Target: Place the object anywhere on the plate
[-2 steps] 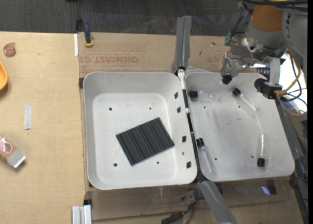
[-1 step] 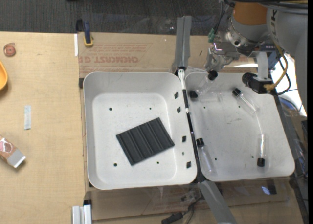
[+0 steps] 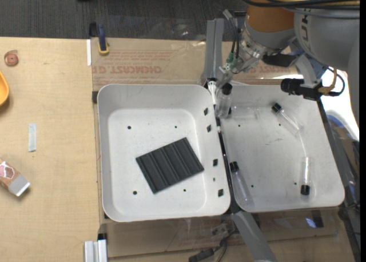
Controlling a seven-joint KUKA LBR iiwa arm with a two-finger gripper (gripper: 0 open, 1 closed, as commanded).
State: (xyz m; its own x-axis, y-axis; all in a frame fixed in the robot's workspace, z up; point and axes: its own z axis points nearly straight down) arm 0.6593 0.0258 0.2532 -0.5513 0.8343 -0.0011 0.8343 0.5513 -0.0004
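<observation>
Plate [image 3: 170, 165]: dark ribbed slab, flat in left bin [image 3: 114, 106].
Gripper [image 3: 220, 86]: above bins' shared rim.
Jaws: state cannot be told.

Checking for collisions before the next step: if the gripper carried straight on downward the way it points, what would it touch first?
Most likely the rim where the two bins meet, since the gripper hangs right above it; depth is hard to judge, so it might land just inside the right bin.

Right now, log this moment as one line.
arm: above right bin's far-left corner | gripper: fingers unclear | dark ridged plate: left bin, bare
</observation>
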